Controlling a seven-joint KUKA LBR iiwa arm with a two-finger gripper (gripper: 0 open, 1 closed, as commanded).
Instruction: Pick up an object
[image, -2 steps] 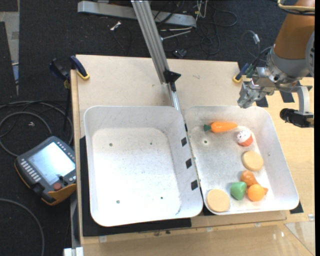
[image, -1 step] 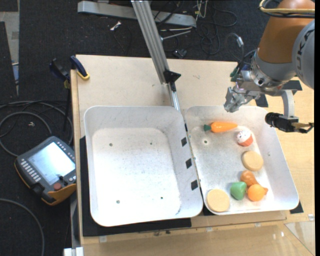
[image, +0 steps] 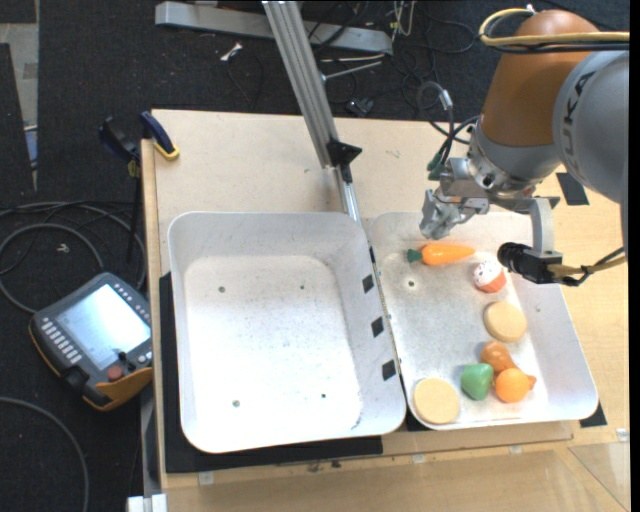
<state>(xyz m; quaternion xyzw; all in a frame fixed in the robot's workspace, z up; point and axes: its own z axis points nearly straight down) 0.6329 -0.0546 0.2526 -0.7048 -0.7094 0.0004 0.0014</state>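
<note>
Grey two-finger gripper (image: 437, 228), fingers slightly parted and holding nothing, hung just at twelve o'clock of the orange plastic carrot (image: 447, 254), lying three-to-nine.

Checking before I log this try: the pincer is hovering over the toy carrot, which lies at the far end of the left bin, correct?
Not quite. The pincer does hover just above the toy carrot, but the carrot lies at the far end of the right bin, not the left bin, as the camera view shows.
</note>
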